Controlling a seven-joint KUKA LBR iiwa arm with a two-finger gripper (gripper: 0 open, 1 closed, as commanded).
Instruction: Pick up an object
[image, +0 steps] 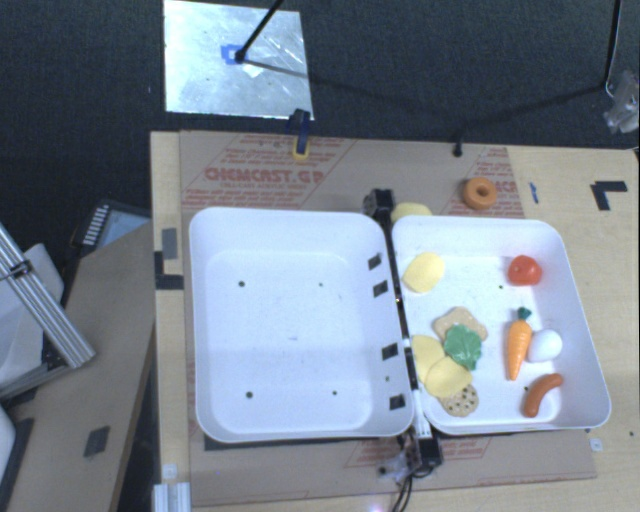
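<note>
Bench bore two white bins (290, 232); gripper state impossible to tell. Best target: isolated round red tomato (524, 270), approached straight down.

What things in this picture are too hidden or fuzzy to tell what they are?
- Cookie, camera view: partly under the yellow pieces.
- Cracker, camera view: the green leafy piece covers part.
- Yellow object outside the right bin: cut by the bin's rim; blurry.
- White egg-like thing: too small to tell.
</note>
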